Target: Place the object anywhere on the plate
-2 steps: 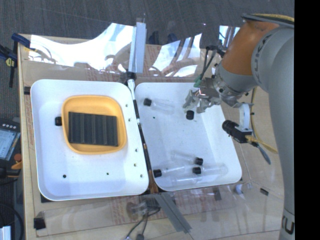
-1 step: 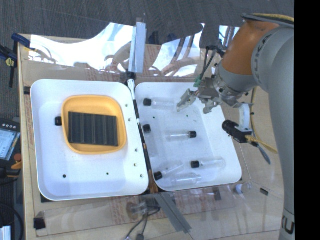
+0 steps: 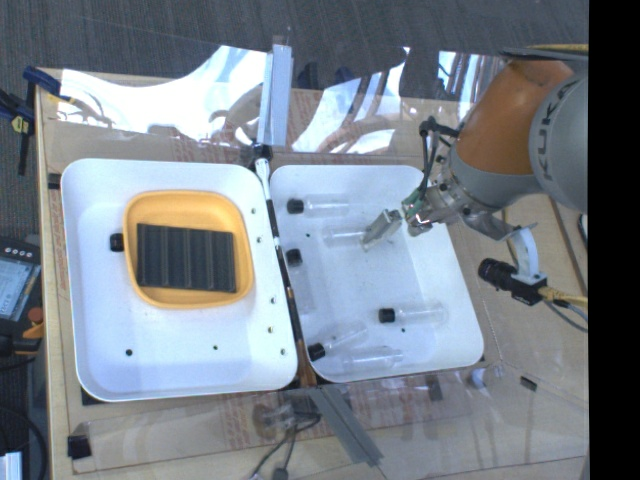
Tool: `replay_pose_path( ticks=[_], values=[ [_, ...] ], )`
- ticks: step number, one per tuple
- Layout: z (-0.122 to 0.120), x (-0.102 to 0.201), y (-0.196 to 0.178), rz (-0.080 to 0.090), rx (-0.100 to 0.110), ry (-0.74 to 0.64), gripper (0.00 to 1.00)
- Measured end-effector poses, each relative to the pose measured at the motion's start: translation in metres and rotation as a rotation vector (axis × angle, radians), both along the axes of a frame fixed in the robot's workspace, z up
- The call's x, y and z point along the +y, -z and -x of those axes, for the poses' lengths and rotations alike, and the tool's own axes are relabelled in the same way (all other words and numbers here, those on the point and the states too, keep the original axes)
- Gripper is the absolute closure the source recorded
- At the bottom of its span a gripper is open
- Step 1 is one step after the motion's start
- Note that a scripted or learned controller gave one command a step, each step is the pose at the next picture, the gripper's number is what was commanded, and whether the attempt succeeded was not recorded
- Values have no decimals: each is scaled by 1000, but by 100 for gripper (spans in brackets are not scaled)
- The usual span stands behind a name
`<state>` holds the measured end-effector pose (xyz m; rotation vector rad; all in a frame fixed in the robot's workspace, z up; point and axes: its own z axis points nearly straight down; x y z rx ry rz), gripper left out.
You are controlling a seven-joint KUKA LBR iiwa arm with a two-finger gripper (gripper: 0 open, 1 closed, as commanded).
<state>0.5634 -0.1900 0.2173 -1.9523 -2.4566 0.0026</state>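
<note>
A yellow plate [image 3: 186, 210] lies in the left bin [image 3: 90, 348] and bears a dark ribbed rectangular block [image 3: 190, 258]. In the right bin [image 3: 440, 268] lie several clear tubes with black caps: one near the back left [image 3: 318, 207], one at the left wall [image 3: 293, 256], one towards the front right [image 3: 410, 315] and one at the front left [image 3: 340, 345]. My gripper [image 3: 382, 228] hangs low over the middle back of the right bin, pointing left, close to another clear tube [image 3: 345, 235]. Nothing shows held in it.
A small black piece [image 3: 117, 242] sits in the left bin just left of the plate. A ridge with a metal post [image 3: 272, 98] divides the two bins. The arm's orange band [image 3: 510, 118] looms over the right bin's back right corner.
</note>
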Motion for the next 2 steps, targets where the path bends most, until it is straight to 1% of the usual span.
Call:
replay_pose_path(
  ticks=[1, 2],
  values=[
    [21, -19, 17, 0, -2, -315, 0],
    [70, -20, -22, -1, -3, -333, 0]
  ],
)
